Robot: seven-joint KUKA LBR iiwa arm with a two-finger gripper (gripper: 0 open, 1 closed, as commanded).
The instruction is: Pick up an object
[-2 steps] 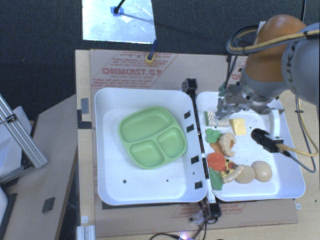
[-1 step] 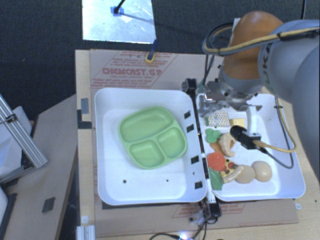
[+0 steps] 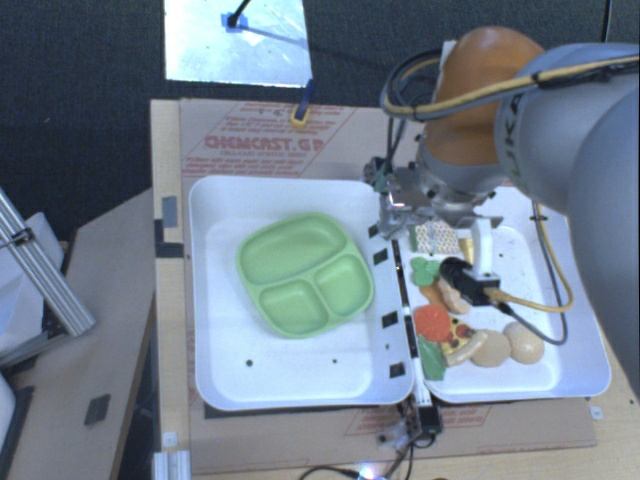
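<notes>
While the tool (image 3: 425, 208) hangs over the upper left part of the right bin (image 3: 590, 373), nothing can be seen held in it, and whether it is open or closed cannot be told. The step in hand looks like the approach to a grasp. Candidate objects cluster along that bin's left wall: a speckled pale piece (image 3: 437, 238) just beneath the tool, a green piece (image 3: 425, 268), a red-orange piece (image 3: 433, 321) and two beige pieces (image 3: 523, 341). The next move probably calls for a straight descent onto one piece, clear of the wall and its neighbours.
</notes>
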